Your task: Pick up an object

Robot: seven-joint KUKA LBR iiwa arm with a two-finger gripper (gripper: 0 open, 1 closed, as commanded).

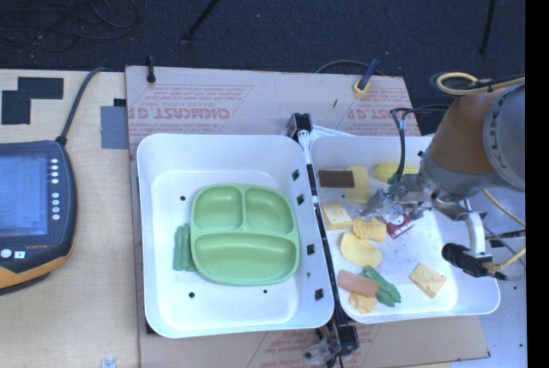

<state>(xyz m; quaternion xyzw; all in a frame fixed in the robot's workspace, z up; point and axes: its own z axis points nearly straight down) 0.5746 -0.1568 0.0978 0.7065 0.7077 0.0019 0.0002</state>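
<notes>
In the camera view my gripper (388, 209) is low in the right bin (480, 299), reaching in from the right under the orange wrist band. It hovers among toy foods: a yellow wedge (370, 230) just below it, a pale yellow square (337, 215) to its left, and a small red and white piece (398, 226) right at the fingertips. Whether anything sits between the fingers is hidden by metal parts. A brown block (335, 178) lies at the bin's far left.
The left bin (163, 186) holds a green divided plate (244, 234) and a green toy (182, 248) beside it. Nearer the front of the right bin lie a yellow round piece (359, 251), a sausage (355, 281), a green vegetable (382, 287) and a cheese cube (427, 279). A pendant (30, 208) rests at left.
</notes>
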